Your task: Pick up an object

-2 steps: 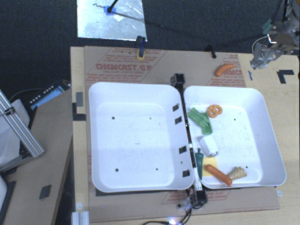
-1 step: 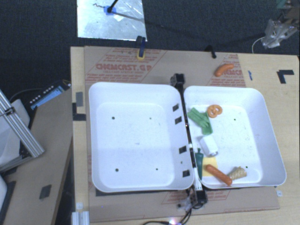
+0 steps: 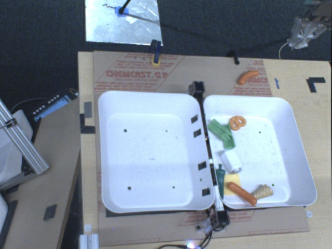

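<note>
The right bin (image 3: 295, 134) holds several small objects. An orange pretzel (image 3: 237, 122) lies next to a green leafy piece (image 3: 220, 131) near the bin's left wall. Below them are a white cylinder (image 3: 231, 161), a yellow block (image 3: 232, 179), a dark green piece (image 3: 220, 180), an orange carrot-like stick (image 3: 241, 193) and a tan cone (image 3: 263, 191). My gripper (image 3: 305, 32) hangs at the top right corner of the view, high above the dark floor, far from both bins, with nothing seen in it.
The left bin (image 3: 150, 149) is beside the right one, joined by a black hinge strip (image 3: 207, 154). An orange sausage (image 3: 248, 77) lies on the cardboard behind the right bin. A yellow and blue clamp (image 3: 155, 53) and a shiny sheet (image 3: 123, 14) are at the back left.
</note>
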`<action>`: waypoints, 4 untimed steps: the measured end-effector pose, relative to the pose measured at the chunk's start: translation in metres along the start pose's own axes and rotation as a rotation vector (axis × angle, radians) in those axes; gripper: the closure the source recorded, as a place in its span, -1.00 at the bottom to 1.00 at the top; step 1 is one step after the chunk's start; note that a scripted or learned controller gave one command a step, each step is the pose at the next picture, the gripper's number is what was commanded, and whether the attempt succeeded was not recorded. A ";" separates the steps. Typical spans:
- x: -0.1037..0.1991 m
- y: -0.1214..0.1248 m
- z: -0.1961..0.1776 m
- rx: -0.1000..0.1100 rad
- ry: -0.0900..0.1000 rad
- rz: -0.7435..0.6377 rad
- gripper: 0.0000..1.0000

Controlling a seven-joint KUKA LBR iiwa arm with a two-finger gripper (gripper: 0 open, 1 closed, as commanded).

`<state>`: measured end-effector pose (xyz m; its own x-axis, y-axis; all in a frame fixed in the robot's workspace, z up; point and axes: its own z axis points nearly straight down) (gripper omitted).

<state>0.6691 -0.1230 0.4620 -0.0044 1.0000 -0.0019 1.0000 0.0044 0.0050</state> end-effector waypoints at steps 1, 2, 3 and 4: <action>-0.003 -0.001 -0.007 0.001 0.000 0.001 1.00; -0.004 0.000 -0.016 0.001 0.000 0.000 1.00; -0.002 -0.001 -0.026 0.001 0.000 0.001 1.00; -0.007 -0.001 -0.030 0.001 0.000 0.003 1.00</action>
<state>0.6685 -0.1301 0.4922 -0.0010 1.0000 -0.0021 1.0000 0.0010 0.0039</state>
